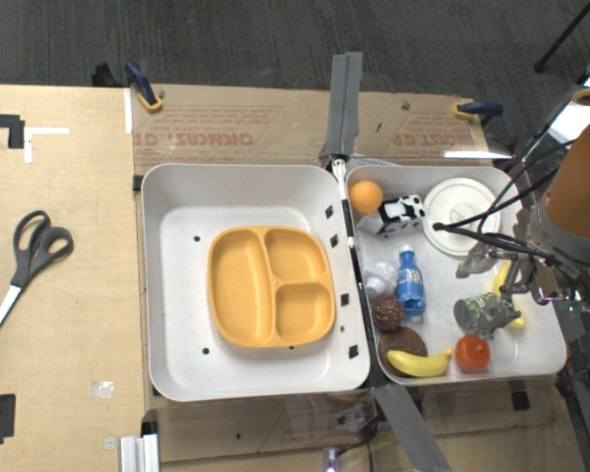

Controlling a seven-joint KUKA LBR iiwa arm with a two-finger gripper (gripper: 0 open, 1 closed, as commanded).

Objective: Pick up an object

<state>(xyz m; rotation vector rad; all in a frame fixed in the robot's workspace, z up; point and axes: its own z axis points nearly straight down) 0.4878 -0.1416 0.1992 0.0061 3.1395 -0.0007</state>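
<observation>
Over the right bin (546, 362), the arm reaches in from the right, its gripper (497, 281) low beside a grey-green object (482, 313); finger state cannot be told. Nearby lie a tomato (472, 352) and banana (418, 363).

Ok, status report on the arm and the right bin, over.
Gripper low in right bin, over grey object. Nothing seen held. Tomato, banana, bottle close by.

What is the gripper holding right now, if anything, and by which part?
It cannot be told. The gripper hangs low over the right bin, right by a grey-green object, but no grasp is visible.
</observation>
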